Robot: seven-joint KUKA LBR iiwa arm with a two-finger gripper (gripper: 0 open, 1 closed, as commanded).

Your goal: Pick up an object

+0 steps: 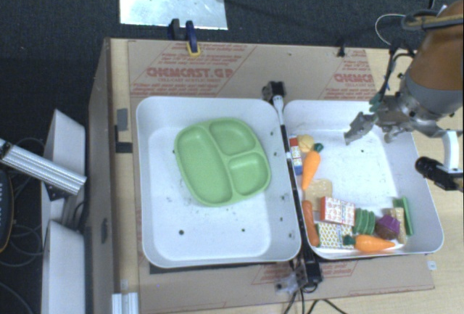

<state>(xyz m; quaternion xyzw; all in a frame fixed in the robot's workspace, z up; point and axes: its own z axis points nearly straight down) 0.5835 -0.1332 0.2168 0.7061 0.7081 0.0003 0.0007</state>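
Note:
My gripper (357, 129) hangs over the far part of the right bin (377, 160), above bare white floor. It is up and to the right of the toy food heaped along the bin's left wall and near edge. Closest to it are a small yellow piece (306, 142) and an orange carrot (310, 169) to its lower left. Farther toward the front lie a red sausage (309, 218), a printed red-and-white box (338, 210), green pieces (365, 220), a purple piece (389, 225) and a second carrot (373, 242). Nothing is seen in the gripper.
The left bin (163, 218) holds a green divided plate (222, 160). A black divider rail (288, 167) runs between the bins. The arm's grey wrist and orange band (435, 66) stand over the right bin's far right corner, with cables behind.

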